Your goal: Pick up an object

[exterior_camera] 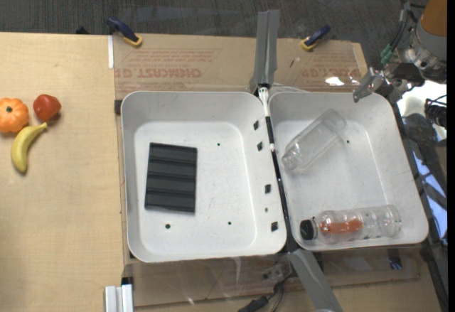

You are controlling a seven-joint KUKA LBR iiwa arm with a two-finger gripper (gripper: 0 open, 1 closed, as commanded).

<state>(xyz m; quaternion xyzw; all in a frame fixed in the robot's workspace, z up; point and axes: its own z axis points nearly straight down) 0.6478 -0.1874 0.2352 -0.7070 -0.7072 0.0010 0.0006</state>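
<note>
**Clear jar lies down and to the left of my gripper, long axis on the diagonal**

My gripper [371,82] hangs over the far right corner of the right bin [405,161], at the rim, with nothing between its fingers; whether they stand open or closed I cannot tell, since they are small and dark against the cardboard.

Nearest to me is the clear jar [315,140], lying on its side in the upper middle of the right bin. It lies toward the bin's centre from my wrist, leftward and nearer the camera. Its long axis runs diagonally, one end up-right toward me, the other down-left toward the divider between the bins. I judge a grasp should close across that axis, so my fingers would need turning to straddle its narrow width.

Farther off, along the right bin's near wall, lies the bottle with orange contents [350,225], its axis roughly left-right, black cap to the left.

The black ribbed block [171,178] in the left bin [135,161] is farthest.
</note>
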